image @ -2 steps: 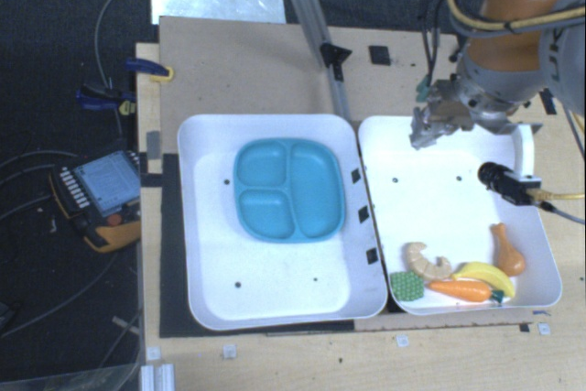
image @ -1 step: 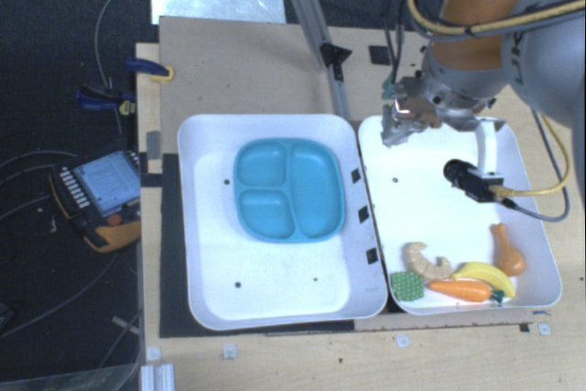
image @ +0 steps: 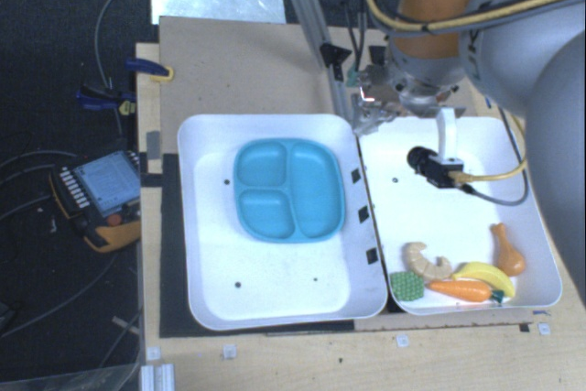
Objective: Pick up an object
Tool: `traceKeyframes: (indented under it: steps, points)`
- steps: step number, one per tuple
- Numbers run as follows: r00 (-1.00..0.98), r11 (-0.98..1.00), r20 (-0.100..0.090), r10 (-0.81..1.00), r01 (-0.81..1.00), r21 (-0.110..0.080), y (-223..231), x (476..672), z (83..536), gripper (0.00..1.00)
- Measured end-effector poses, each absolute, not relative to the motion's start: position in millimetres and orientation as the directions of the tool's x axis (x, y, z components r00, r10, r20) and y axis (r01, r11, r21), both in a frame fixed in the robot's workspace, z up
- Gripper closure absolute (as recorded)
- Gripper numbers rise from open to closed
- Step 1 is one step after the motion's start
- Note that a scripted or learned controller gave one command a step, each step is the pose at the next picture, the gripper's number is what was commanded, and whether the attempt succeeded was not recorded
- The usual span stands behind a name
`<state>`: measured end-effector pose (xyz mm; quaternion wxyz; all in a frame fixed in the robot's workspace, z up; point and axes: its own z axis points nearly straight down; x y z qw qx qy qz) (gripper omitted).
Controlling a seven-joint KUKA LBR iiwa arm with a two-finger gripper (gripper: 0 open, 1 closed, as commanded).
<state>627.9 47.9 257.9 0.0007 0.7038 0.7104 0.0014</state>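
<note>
Smooth plastic with slight sheen: blue plate [image: 289, 190], also white bin [image: 275, 279] under it. Behind plate, worktop [image: 238, 59] matt brown board (fibreboard look). Right of plate, banana [image: 485, 273] and carrot [image: 458, 290] glossy plastic.

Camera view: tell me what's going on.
The robot's end effector hangs over the right bin, at its far corner beside the left bin, with nothing visibly in it. Toy food, including a carrot and a banana, lies along the right bin's near edge. A blue divided plate sits in the left bin.
</note>
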Motion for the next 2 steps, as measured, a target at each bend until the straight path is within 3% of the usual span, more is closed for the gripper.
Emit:
traceKeyframes:
  steps: [1,2]
  points:
    - [-0.009,0.009,0.001,1.0,1.0,0.002,91.9,643.2,236.9,1.0]
    - [-0.006,0.006,0.0,1.0,1.0,0.002,89.2,643.0,238.2,0.0]
